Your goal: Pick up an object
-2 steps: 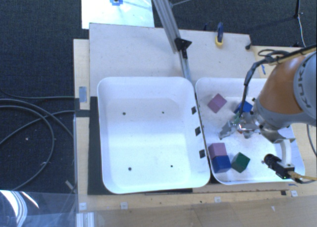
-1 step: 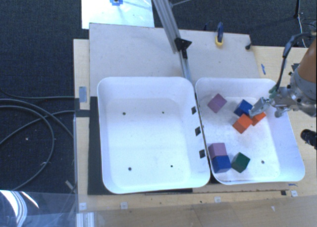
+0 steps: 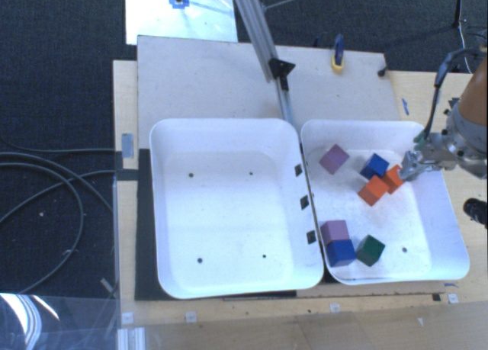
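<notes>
Orange blocks [image 3: 380, 185] are being crowded by the gripper [image 3: 410, 168] in the right bin [image 3: 446, 234] beside a blue cube [image 3: 374, 165]; probably light, rigid, best pinched across flat sides, though its grip honestly can't be told.

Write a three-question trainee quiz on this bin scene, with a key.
1. True or false: all the blocks lie in the right bin.
2. How many purple blocks are there?
3. Which block lies nearest the hand? A) green block B) small orange block C) lower blue block

Key: 1 true. 2 two: the upper purple and the lower purple. 3 B.
</notes>
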Motion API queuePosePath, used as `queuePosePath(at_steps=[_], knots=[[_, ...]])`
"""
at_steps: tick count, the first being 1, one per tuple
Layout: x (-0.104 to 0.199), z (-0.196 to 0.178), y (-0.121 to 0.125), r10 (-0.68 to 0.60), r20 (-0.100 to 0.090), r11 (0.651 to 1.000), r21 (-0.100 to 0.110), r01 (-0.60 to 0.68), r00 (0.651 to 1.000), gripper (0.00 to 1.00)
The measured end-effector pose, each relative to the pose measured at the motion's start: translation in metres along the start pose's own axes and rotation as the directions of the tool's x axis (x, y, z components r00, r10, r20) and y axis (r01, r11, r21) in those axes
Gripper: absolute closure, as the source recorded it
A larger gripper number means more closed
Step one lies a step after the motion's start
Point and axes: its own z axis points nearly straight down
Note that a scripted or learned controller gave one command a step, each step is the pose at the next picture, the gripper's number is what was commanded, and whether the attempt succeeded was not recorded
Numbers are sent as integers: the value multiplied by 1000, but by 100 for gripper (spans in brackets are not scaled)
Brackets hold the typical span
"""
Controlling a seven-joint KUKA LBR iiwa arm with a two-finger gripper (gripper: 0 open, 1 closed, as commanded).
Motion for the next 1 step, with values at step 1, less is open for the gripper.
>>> queuePosePath(at_steps=[1], knots=[[0, 0, 0, 0, 0, 1000, 1, 0, 1000, 0]])
